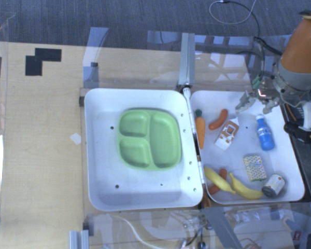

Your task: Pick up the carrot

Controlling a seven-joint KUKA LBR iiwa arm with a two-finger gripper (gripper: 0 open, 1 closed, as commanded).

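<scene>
At the bottom of the frame, closest to us, we see the bananas (232, 183) lying along the lower edge of the right bin (290, 154), two yellow curves end to end, with a small reddish piece (223, 174) tucked just behind them. A small metal can (273, 185) lies on its side just right of the bananas, in the bin's lower right corner. Above the can sits a patterned square packet (255, 167).

The carrot (200, 129) lies in the same bin, hard against its left wall, near the divider between the two bins. Its green top points toward the upper edge of the frame and its orange body runs straight down. Just to its right we see a red sausage (218, 119), tilted, and below that a small white and orange carton (227, 134). A blue bottle (264, 133) lies further right.

The left bin (101, 191) holds a green divided plate (148, 139) with three compartments, set near its middle.

The gripper (256, 104) hangs over the upper right part of the right bin, well apart from the carrot. Its two fingers are spread wide with nothing between them. The orange band (301, 40) of the arm shows at the upper right of the frame.
</scene>
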